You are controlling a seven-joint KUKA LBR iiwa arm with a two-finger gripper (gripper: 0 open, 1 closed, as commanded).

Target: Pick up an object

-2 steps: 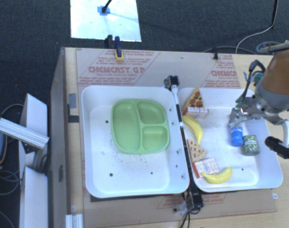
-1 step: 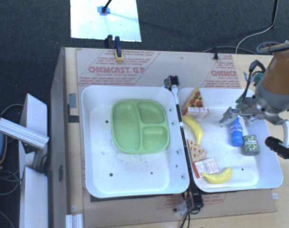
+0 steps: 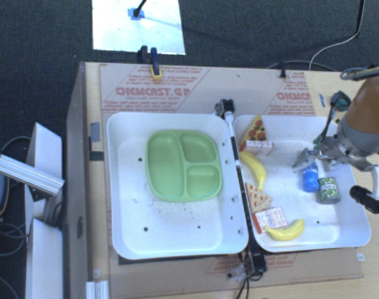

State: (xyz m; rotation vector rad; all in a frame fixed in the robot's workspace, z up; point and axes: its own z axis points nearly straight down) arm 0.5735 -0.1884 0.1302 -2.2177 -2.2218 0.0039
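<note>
Banana point(image 3: 286, 230) lies low in the right bin point(image 3: 354, 232); board point(image 3: 177, 86) reads "CHEMCAST GP"; end effector point(image 3: 308, 161) state unclear.

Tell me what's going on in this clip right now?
A grey and orange robot arm reaches in from the right over the right bin, its gripper down just above a blue object beside a small green can. Nothing is visibly held. That bin also holds two bananas, a pizza slice, a waffle piece and small cartons. The left bin holds a green divided plate.
</note>
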